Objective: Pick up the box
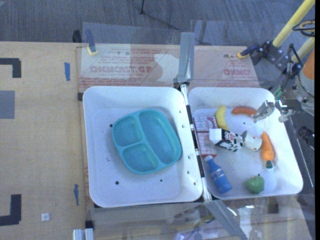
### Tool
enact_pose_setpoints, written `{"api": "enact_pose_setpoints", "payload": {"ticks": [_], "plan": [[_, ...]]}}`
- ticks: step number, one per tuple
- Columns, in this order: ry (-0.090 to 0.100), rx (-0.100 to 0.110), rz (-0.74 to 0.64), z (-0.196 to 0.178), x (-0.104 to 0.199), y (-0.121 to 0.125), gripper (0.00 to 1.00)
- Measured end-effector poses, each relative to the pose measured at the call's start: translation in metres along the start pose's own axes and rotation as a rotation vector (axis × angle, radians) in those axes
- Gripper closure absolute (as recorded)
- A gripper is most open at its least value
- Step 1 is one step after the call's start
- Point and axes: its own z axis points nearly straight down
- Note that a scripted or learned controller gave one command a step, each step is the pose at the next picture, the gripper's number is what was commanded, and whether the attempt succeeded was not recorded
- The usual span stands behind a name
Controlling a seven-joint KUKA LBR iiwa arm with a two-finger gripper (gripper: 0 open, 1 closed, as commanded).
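The left white bin [95,184] holds just a teal three-section plastic plate [146,140]. The flat red-and-white box [203,132] lies against the right white bin's [295,176] left wall, beside a blue bottle [218,174], banana, carrots and green apple. My gripper [270,109] hovers well right of it, grip unclear.

Bins [95,109] and teal tray [146,140] look like smooth, glossy plastic; the worktop [35,134] is matt wood; the box [204,129] seems printed card.

Grey carpet floor [60,9] behind a pale wooden bench [37,149] marked with blue tape [67,71]
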Motion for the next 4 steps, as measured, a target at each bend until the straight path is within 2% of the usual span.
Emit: {"api": "enact_pose_setpoints", "payload": {"ticks": [1, 2, 3, 4], "plan": [[-0.006, -0.009, 0.069, 0.080, 0.065, -0.027, 0.00], [-0.029, -0.041, 0.121, 0.094, 0.080, -0.064, 0.00], [-0.004, -0.014, 0.059, 0.110, 0.051, -0.001, 0.00], [-0.002, -0.003, -0.102, 0.106, 0.033, 0.051, 0.00]]}}
